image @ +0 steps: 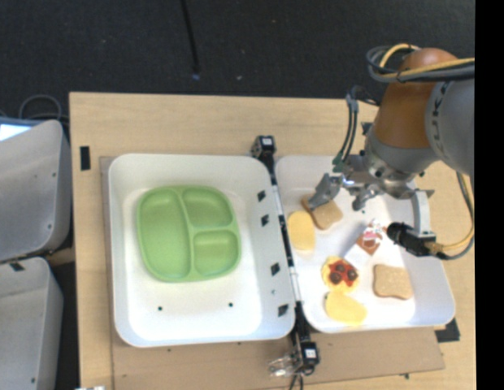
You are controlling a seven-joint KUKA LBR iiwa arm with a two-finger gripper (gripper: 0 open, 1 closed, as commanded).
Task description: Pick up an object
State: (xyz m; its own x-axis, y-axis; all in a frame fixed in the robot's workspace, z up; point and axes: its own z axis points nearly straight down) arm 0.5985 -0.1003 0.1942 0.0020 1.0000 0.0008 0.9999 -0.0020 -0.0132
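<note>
The right bin (431,299) holds several toy food pieces. A small brown bread piece (327,215) lies at its upper left, next to a pale yellow oval (301,231). Further right are a red and white piece (370,240), a yellow disc with red bits (341,273), a toast slice (392,282) and a yellow wedge (345,308). My gripper (343,195) hangs over the bin's upper part, open. Its left finger (323,191) is just above the brown bread piece, and nothing sits between the fingers.
The left bin (122,299) holds a green divided plate (189,232). A raised divider (280,242) with black clips separates the bins. A cable (447,246) loops beside the arm's wrist. Grey padded objects (24,193) stand beyond the bench's left edge.
</note>
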